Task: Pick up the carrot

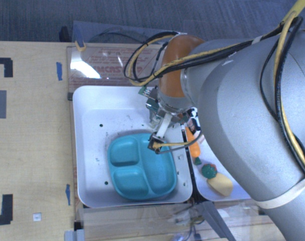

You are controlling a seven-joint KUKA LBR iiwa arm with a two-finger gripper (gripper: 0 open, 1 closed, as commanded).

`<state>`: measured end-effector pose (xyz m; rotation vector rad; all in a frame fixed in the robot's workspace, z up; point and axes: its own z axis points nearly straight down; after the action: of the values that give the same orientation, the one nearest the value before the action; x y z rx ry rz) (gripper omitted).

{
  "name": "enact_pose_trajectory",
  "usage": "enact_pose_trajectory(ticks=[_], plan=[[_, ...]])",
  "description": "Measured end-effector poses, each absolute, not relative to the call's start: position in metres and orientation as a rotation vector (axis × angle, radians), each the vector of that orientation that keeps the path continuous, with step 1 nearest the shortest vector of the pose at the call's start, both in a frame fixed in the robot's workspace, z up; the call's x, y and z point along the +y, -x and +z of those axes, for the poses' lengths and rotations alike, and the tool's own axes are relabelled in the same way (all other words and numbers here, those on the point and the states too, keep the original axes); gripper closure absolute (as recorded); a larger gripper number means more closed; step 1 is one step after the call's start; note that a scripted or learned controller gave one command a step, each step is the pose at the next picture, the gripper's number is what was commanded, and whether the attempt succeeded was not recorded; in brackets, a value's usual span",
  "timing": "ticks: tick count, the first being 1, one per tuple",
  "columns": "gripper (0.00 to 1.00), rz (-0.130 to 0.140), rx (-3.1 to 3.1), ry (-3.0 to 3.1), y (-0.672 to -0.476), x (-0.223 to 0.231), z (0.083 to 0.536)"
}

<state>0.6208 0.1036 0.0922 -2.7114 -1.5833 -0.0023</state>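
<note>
A robotics lab: taped wooden bench point(31, 134), 2 white bins point(87, 134), cabled arm point(242, 99).

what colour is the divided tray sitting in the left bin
The divided tray is teal blue, plainly seen in the camera view, lying in the left white bin.

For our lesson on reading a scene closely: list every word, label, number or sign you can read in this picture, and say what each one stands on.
No text can be read in this picture.
Clear plastic sheet behind the left bin: faint reddish print, too blurred to read.
Small square sticker on the wooden bench: too small to read.
Blue tray, carrot and arm: no lettering visible.
</note>
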Motion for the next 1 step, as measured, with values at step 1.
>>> enact_pose_trajectory(ticks=[1], plan=[[1.0, -0.002, -1.194, 2.907, -0.6659, 0.0583, 0.1975]])
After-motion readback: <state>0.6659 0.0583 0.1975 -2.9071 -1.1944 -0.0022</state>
